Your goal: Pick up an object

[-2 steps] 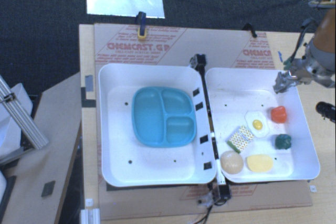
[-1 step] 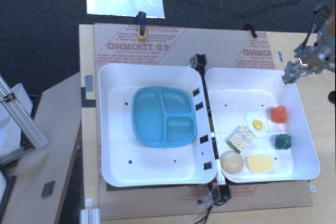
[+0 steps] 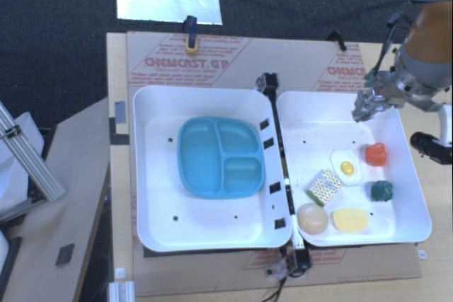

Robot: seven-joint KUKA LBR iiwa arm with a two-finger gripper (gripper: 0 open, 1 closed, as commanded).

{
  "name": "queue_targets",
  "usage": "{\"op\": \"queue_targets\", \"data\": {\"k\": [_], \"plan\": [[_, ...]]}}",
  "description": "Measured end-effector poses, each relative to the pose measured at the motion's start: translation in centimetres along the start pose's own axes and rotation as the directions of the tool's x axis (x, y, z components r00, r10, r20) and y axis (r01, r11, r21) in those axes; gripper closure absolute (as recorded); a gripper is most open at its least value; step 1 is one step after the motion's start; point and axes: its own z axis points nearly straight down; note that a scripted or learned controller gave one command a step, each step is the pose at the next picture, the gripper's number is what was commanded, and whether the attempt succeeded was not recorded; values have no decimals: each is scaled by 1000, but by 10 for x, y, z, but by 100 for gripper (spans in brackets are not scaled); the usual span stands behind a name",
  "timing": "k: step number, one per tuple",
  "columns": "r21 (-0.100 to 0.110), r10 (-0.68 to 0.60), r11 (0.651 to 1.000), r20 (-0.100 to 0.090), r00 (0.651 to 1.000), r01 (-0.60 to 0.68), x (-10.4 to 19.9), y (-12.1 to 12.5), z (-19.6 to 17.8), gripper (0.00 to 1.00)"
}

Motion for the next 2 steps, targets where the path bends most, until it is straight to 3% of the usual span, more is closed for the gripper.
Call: {"op": "queue_targets", "data": {"k": [2], "plan": [[-1, -1, 1000, 0, 1000, 1, 118, -17, 13, 100]]}}
